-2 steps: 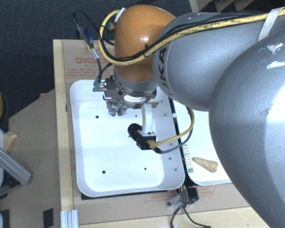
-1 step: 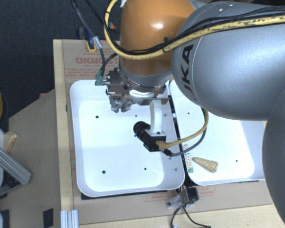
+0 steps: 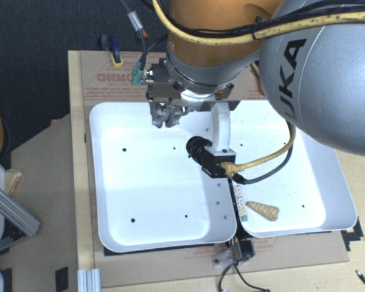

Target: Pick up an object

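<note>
A small tan cone-shaped object (image 3: 263, 210), ridged like a shell, lies in the right bin (image 3: 319, 187) near its front left corner. My gripper (image 3: 165, 118) hangs from the wrist over the back edge of the left bin (image 3: 112, 181), far from the cone and to its upper left. I see nothing held at the gripper. The big grey and orange arm covers the back part of both bins.
A black fitting with a yellow cable (image 3: 208, 157) hangs over the divider between the bins. The bins sit on a cardboard-coloured board (image 3: 85, 78). Metal rails and clutter lie at the far left (image 3: 12, 215).
</note>
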{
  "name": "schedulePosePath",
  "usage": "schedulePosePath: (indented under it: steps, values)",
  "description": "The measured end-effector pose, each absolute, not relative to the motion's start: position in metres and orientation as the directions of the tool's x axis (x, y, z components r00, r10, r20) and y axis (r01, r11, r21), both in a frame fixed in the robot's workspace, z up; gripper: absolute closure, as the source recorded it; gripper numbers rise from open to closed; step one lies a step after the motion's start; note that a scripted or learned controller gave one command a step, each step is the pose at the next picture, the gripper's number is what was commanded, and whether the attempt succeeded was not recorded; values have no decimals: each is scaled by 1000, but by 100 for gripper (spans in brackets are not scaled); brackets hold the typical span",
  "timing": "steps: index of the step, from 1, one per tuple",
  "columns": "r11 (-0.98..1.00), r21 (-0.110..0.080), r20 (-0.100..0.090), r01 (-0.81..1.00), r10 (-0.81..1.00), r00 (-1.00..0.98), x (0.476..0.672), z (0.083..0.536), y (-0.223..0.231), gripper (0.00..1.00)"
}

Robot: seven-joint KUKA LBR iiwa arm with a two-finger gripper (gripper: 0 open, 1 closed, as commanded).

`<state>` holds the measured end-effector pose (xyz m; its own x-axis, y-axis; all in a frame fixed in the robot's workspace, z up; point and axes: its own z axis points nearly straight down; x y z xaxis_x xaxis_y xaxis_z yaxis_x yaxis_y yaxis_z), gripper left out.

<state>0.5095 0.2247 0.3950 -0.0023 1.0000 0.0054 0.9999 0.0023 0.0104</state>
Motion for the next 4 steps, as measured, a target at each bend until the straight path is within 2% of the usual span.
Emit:
schedulePosePath:
  steps: [1,2,3,4]
  values:
    - [0,-13,-5,1000,1000,0,480,297,225,100]
    - [2,19,10,1000,1000,-2,488,462,224,100]
    - [-3,-14,-7,1000,1000,3,514,307,224,100]
    - [4,11,7,1000,1000,-4,479,415,225,100]
